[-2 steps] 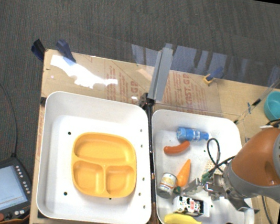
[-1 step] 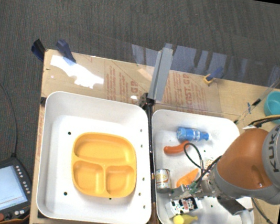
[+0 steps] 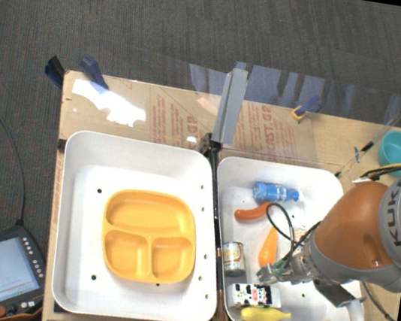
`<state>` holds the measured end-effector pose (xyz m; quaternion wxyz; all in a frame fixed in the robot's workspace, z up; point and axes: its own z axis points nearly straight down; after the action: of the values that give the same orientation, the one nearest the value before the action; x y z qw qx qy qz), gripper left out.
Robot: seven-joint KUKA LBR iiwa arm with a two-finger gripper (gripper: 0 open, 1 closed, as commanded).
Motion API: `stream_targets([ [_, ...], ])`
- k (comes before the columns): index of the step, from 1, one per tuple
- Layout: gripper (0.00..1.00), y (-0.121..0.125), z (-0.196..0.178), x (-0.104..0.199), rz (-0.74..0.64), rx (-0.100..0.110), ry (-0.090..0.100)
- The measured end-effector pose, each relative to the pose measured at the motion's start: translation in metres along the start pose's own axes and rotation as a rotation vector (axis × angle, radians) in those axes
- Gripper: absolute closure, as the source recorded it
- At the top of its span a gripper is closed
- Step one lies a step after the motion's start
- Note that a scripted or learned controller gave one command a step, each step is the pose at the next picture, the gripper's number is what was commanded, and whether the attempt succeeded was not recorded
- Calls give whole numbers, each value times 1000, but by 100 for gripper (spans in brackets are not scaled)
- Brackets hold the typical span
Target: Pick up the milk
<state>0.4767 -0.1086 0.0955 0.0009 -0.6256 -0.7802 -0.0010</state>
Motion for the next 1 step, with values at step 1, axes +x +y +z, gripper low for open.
stream_targets([
  [1,100,5,5,-1,-428,-15,-10],
])
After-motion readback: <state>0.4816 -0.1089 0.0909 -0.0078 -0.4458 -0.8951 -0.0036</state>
